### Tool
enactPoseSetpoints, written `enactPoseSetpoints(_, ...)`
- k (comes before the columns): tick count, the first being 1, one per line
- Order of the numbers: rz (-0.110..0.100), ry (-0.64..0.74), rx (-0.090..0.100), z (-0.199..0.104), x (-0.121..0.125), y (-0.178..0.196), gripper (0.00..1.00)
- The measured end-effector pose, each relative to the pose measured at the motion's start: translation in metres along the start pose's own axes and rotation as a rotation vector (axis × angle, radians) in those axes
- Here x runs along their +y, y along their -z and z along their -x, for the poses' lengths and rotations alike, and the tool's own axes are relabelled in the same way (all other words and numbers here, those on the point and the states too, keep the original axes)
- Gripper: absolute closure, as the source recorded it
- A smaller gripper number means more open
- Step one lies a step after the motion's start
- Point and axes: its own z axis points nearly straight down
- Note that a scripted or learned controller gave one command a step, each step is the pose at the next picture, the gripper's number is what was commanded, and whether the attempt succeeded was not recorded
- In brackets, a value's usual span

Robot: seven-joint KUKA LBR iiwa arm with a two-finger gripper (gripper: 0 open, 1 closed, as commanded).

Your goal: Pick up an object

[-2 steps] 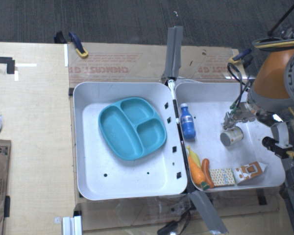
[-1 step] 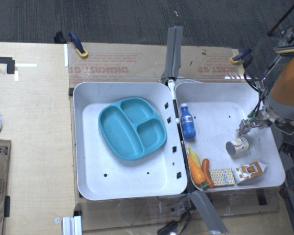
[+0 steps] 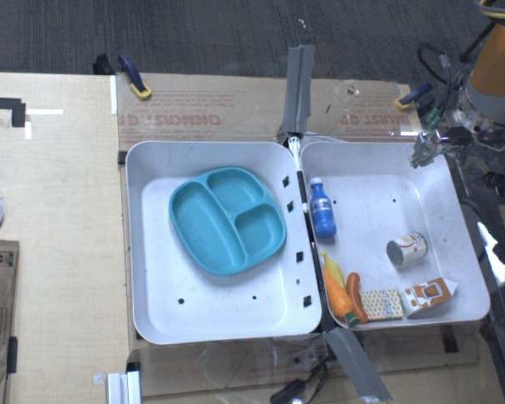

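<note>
over the right bin's (image 3: 454, 225) far right corner my hand (image 3: 427, 148) hangs; i cannot tell its state. below lie a blue bottle (image 3: 321, 209), small can (image 3: 406, 248), carrot (image 3: 337, 289).

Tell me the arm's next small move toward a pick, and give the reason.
Probably swing the gripper left and down over the can. The gripper sits at the right bin's upper right rim, above no object, and the can lies alone on bare floor, apart from the items crowded along the bottom edge.
</note>
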Motion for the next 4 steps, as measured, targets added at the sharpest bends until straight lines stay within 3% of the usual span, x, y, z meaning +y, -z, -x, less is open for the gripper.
enactPoseSetpoints(1, -0.002, -0.124, 0.000, -0.023, 0.008, -0.094, 1.00)
enactPoseSetpoints(2, 0.002, 0.011, -0.001, -0.010, -0.002, 0.031, 1.00)
enactPoseSetpoints(3, 0.001, -0.005, 0.000, -0.003, 0.006, -0.093, 1.00)
enactPoseSetpoints(4, -0.003, -0.152, 0.002, -0.157, -0.004, 0.005, 1.00)
